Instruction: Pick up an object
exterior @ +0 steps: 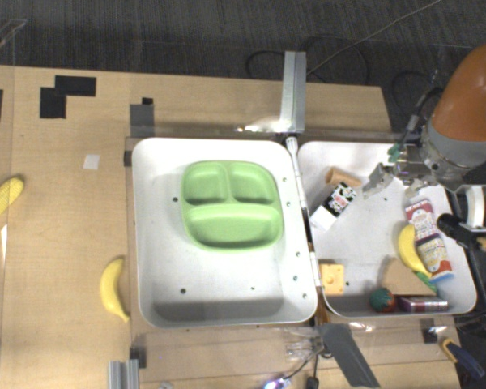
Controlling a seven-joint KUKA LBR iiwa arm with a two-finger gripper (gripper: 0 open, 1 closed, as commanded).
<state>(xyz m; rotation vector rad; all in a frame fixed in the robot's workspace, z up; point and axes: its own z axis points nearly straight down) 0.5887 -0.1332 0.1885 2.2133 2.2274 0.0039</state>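
White plastic bins sit side by side on the wooden counter [57,241]: the left bin [146,217] holds a green divided plate [229,203], the right bin [364,241] the clutter worth picking. From the fixed camera above, the hand [389,173] hangs over the right bin's upper part, metal fingers pointing left toward a small brown block [340,176] and a black-and-white carton [334,203]; nothing sits between the fingers, and I cannot tell how wide they stand. A banana [407,250] and a red-labelled bottle [426,241] lie touching, lower right. This looks like the approach step; next the hand must choose one item, centre over it and descend.
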